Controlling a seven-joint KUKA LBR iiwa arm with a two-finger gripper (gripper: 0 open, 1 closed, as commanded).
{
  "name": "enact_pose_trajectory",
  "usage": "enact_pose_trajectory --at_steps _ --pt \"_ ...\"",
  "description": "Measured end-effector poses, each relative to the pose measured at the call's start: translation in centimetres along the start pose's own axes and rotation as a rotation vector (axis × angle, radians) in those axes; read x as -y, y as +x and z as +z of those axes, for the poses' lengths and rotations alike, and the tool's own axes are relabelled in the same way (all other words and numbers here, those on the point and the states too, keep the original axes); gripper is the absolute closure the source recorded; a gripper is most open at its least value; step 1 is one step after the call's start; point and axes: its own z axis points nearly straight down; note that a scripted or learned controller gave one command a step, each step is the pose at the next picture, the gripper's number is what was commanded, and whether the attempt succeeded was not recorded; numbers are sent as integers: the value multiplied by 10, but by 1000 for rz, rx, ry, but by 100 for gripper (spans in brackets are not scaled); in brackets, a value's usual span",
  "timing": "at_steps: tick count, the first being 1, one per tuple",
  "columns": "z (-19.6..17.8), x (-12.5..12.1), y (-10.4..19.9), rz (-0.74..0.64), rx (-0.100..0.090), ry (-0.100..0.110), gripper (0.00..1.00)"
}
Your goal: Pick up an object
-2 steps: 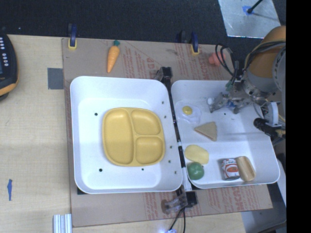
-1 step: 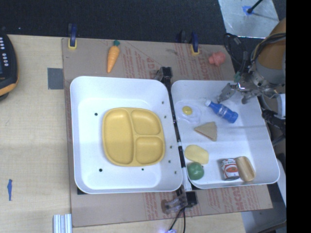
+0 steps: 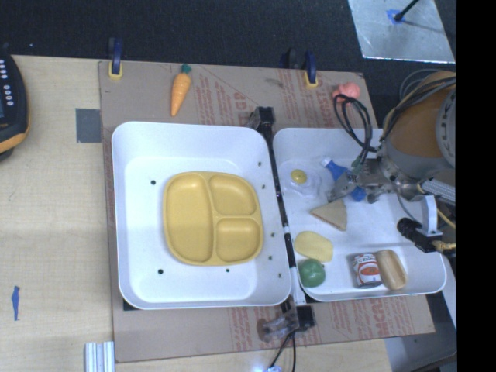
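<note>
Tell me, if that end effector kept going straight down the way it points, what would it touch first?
Probably the blue object in the right bin: the end effector sits right at it. The tan wedge lies just beyond. Height is hard to judge from above, so this is a guess.

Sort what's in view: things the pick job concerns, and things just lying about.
For the job: gripper, blue object, wedge, yellow piece, green ball, can, bread roll.
Lying about: yellow divided plate, toy carrot, pink object.
</note>
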Motion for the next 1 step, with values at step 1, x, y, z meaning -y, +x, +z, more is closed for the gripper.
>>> enact_pose_trajectory --at_steps 1 --pt "-3 -31 29 -5 5 -12 0"
